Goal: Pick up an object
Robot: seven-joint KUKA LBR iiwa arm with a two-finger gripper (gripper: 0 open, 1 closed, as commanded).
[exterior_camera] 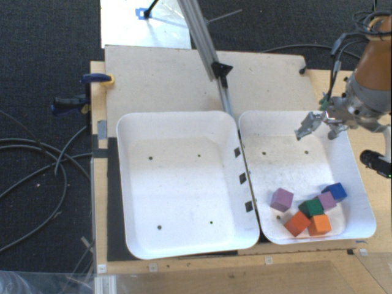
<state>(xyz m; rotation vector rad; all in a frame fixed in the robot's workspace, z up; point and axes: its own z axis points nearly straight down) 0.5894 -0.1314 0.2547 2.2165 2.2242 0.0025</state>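
Several small cubes lie clustered in the near right corner of the right bin (269,133): a purple one (282,199), a red-orange one (297,223), an orange one (319,225), a green one (313,207), a lilac one (326,199) and a blue one (335,192). My gripper (320,129) hangs over the far right part of that bin, well behind the cubes. It is open, its two fingers spread apart with nothing between them.
The left bin (131,164) lies beside the right one, and black clips line the shared wall. A slanted metal pole (202,35) crosses the board behind the bins. Cables trail over the floor at left.
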